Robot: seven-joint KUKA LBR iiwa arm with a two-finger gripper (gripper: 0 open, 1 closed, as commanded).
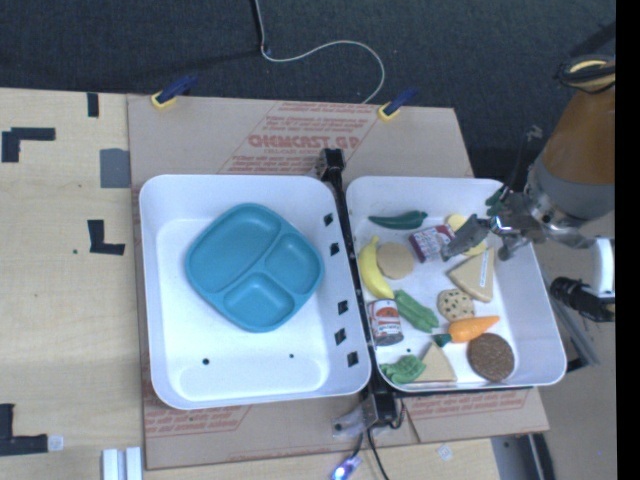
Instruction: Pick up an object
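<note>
Toy food is heaped in the right bin point(530, 363): a curved banana point(374, 271), a smooth green pepper point(399, 219), an orange carrot point(471, 327), a speckled cookie point(455, 303), a round brown patty point(491, 356). The gripper point(487, 234) is positioned above the cheese wedge point(476, 276); jaw state cannot be determined. A compartmented blue plate point(255, 266) is seated in the left bin point(170, 368).

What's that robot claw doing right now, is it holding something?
Gripper: above the right bin, near the cheese wedge; whether it is open, closed or holding anything cannot be told.
</note>
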